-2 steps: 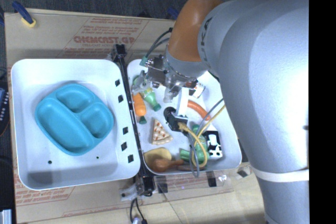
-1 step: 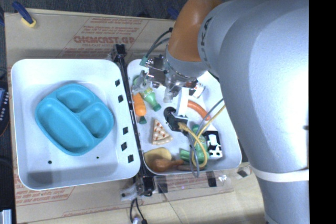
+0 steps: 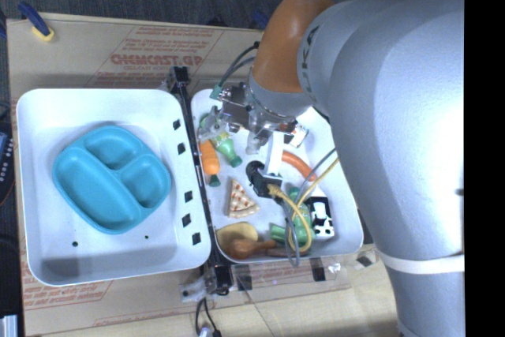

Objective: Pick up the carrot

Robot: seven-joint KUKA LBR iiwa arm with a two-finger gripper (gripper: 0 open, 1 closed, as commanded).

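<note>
Carrot (image 3: 209, 159) at right bin's (image 3: 345, 201) left wall, lengthwise, green top toward near edge | gripper (image 3: 251, 132) just beside it, toward far edge; grip state: cannot tell | handling: likely light, rigid, smooth plastic; may roll | grasp: across thick orange middle.

My arm (image 3: 394, 114) is pale grey, with an orange band (image 3: 288, 35) above the wrist; both bins are white, the left bin (image 3: 47, 114) carrying a bright blue divided plate (image 3: 110, 177); in the right bin (image 3: 343, 209) the carrot (image 3: 210, 158) is orange with a green top; the pizza slice (image 3: 241, 200) is tan dotted with red; a small block (image 3: 319, 219) is patched black and white like a cow; the cardboard (image 3: 142, 51) beneath is brown with red print.
</note>
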